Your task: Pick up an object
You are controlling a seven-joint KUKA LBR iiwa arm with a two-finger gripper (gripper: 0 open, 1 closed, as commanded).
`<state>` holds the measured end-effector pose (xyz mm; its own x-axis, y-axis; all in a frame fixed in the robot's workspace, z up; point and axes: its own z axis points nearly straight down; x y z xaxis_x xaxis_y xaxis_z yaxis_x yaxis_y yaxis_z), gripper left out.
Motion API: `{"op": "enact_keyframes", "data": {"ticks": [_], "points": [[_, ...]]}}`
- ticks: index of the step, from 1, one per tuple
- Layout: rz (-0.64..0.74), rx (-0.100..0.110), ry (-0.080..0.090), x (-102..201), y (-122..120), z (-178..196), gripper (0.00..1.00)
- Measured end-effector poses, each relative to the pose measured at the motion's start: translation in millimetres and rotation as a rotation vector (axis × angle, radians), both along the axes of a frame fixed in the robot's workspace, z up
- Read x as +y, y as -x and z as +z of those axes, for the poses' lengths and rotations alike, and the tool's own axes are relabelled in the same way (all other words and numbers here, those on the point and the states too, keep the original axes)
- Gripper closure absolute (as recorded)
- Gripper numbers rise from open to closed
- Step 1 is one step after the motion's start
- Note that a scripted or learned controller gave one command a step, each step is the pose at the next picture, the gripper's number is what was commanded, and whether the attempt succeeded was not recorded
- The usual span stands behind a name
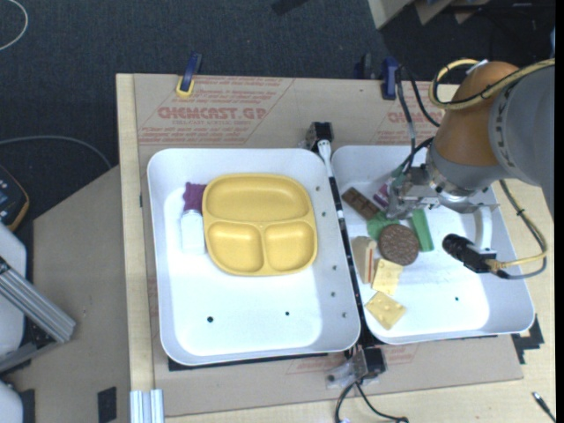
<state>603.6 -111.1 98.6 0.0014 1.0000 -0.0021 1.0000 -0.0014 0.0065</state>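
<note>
The right bin (458, 311) holds a small heap of toy food. A brown round cookie (399, 245) lies on a green piece (423, 232), with a brown bar (359, 203) at the upper left. Two yellow cheese wedges (386, 308) and a tan slice (366, 256) lie lower left. My gripper (407, 196) hangs low over the heap's upper edge, just above the cookie and green piece. Nothing can be seen between its fingers.
The left bin (176, 315) holds a yellow three-compartment plate (260, 223), with a purple item (194, 195) and a white bottle (191, 233) along its left side. The grey and orange arm (493, 122) covers the right bin's upper right. Cardboard surrounds both bins.
</note>
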Motion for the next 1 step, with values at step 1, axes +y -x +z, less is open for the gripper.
{"op": "enact_keyframes", "data": {"ticks": [1], "points": [[0.002,-0.001,0.000,-1.6,-0.7,64.5,1.00]]}}
